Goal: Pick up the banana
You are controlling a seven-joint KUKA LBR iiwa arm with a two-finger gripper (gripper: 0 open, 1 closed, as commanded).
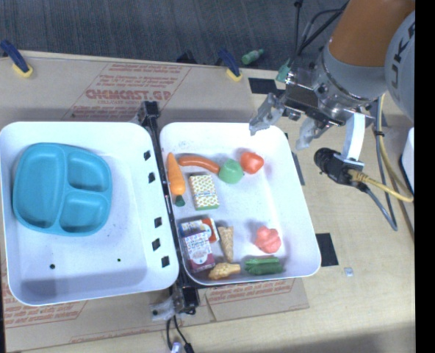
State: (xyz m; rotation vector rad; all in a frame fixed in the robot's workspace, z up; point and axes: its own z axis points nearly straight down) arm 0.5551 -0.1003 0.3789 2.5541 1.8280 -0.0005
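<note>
My gripper (285,128) hangs open above the far right corner of the right bin (300,219), its fingers (264,119) spread with nothing between them. No plainly banana-shaped fruit stands out among the toy foods in that bin. The closest match is a small yellowish-tan piece (225,271) lying by the bin's near wall, far from the gripper; I cannot tell whether it is the banana.
The right bin also holds an orange carrot (175,176), a red sausage (197,162), a green fruit (231,171), a red tomato (252,162), a small box (203,192), a packet (197,245), a strawberry (268,239) and a green vegetable (264,265). A blue divided tray (61,188) lies in the left bin (26,285).
</note>
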